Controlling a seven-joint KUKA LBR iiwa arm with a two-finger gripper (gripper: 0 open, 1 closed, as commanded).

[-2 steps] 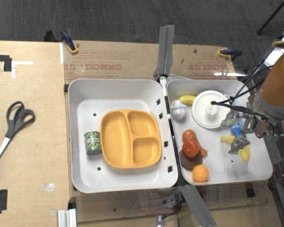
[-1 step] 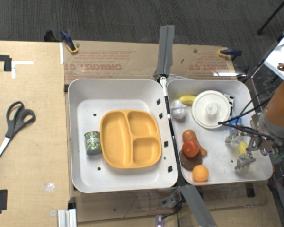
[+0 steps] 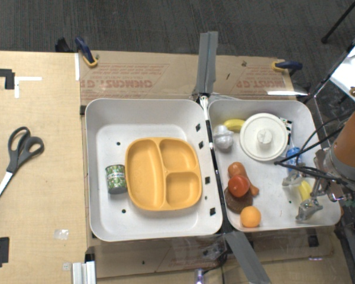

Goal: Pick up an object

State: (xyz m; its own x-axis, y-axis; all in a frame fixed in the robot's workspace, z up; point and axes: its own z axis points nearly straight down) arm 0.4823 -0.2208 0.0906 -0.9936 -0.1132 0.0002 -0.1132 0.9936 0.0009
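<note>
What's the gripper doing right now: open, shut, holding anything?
Gripper: low over the near right corner of the right white bin, state cannot be told; no object is visibly held.

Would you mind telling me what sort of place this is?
Probably a robotics lab bench: two white bins clamped onto cardboard, toy food like an orange, and scissors on the plywood top.

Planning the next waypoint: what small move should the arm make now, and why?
Probably shift left toward the round orange fruit. The metal two-finger gripper sits at the right white bin's right edge, near a yellow item, with nothing seen between its fingers; the fruit lies apart from the pile.
</note>
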